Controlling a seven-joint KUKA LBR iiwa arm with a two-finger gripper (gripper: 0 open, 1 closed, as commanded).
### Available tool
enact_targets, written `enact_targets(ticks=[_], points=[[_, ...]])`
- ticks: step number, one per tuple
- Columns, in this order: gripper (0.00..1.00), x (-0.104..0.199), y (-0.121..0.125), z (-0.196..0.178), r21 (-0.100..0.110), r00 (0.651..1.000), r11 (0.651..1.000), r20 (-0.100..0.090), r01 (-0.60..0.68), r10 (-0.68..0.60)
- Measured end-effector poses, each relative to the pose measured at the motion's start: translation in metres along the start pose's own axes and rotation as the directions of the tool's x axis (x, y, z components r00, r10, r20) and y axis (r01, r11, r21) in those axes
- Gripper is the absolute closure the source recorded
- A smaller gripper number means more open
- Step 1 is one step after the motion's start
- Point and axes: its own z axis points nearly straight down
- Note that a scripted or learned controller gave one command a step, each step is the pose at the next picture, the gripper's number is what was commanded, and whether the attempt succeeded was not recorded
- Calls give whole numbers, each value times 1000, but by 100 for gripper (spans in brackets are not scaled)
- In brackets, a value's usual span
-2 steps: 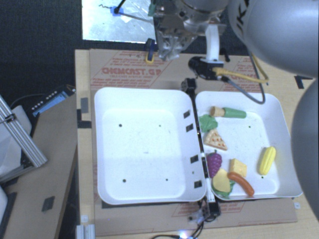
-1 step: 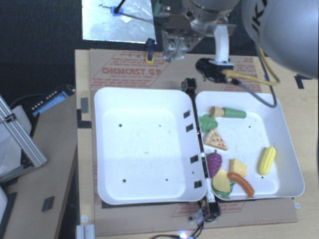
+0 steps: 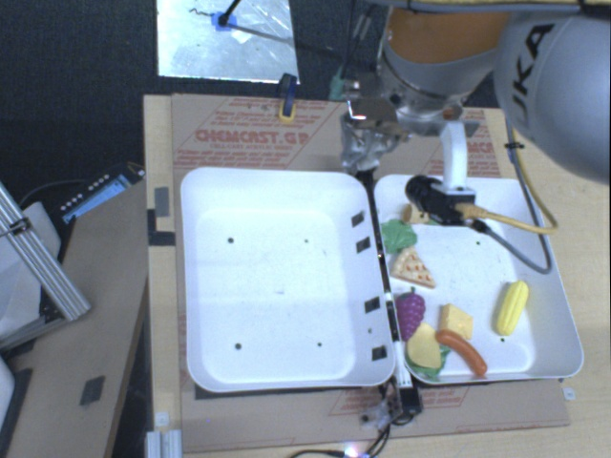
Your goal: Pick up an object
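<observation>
The right bin (image 3: 544, 351) holds several toy foods: a green leafy piece (image 3: 396, 235), a pizza slice (image 3: 413, 269), purple grapes (image 3: 410, 311), a yellow cheese block (image 3: 456, 321), an orange sausage (image 3: 463, 352), a yellow-green fruit (image 3: 425, 350) and a corn cob (image 3: 512, 307). My gripper (image 3: 367, 156) hangs over the back rim where the two bins meet, above and behind the green piece. I see nothing held in it. The arm's grey body covers the top right of the view.
The left bin (image 3: 277, 275) is bare white. A black fitting with a white post (image 3: 449, 184) and a yellow cable (image 3: 511, 222) reach over the back of the right bin. A yellow-blue clamp (image 3: 286, 98) sits on the cardboard behind the bins.
</observation>
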Motion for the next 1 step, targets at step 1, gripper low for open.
enact_targets(ticks=[1], points=[[100, 0, 10, -24, -9, 1000, 1000, -3, 5, -5]])
